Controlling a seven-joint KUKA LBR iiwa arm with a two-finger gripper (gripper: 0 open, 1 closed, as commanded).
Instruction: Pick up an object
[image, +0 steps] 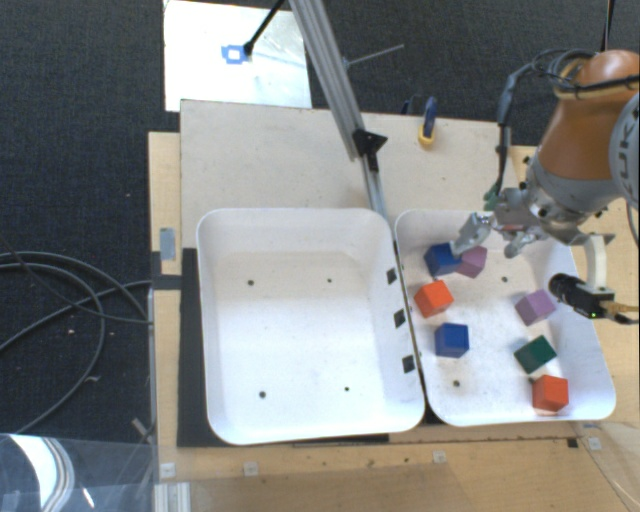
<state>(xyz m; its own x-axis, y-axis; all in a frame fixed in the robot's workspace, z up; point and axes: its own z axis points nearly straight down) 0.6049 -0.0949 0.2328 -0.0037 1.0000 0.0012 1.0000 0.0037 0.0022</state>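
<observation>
Gripper (497, 236) is seen spread wide, empty, above the purple block (472, 262). Block is judged light and rigid; flat opposite faces are best pinched.

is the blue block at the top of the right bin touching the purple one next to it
Touching: the camera view shows the blue block and purple block pressed side by side, no gap.

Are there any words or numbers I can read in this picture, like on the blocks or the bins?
No readable text anywhere.
The blocks, like the orange block and the green block, have plain faces.
The right bin and left bin bear dark dots, not letters.
A blue mark on the white sheet at top is too blurred to read.
</observation>
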